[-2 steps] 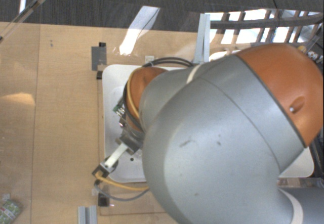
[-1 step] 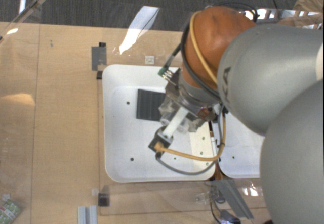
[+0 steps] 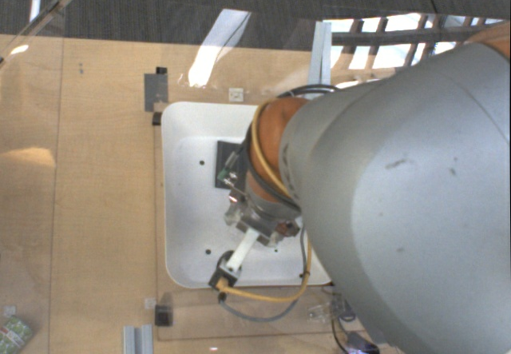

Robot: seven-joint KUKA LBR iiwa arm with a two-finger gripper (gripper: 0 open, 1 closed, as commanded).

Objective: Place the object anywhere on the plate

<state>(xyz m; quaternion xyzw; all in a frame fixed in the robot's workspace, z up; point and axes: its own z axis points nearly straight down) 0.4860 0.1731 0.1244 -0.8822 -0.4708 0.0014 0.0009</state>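
Lying on the floor of the shallow white plastic bin (image 3: 184,208), a dark, square-edged flat object (image 3: 224,161) sits half hidden beneath the grey arm's orange-banded wrist (image 3: 271,137), where I cannot tell whether the gripper (image 3: 254,215) is released or clenched.

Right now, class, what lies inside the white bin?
A dark square object on the white bin floor, partly under the arm. The arm covers the bin's right side; anything there is hidden.
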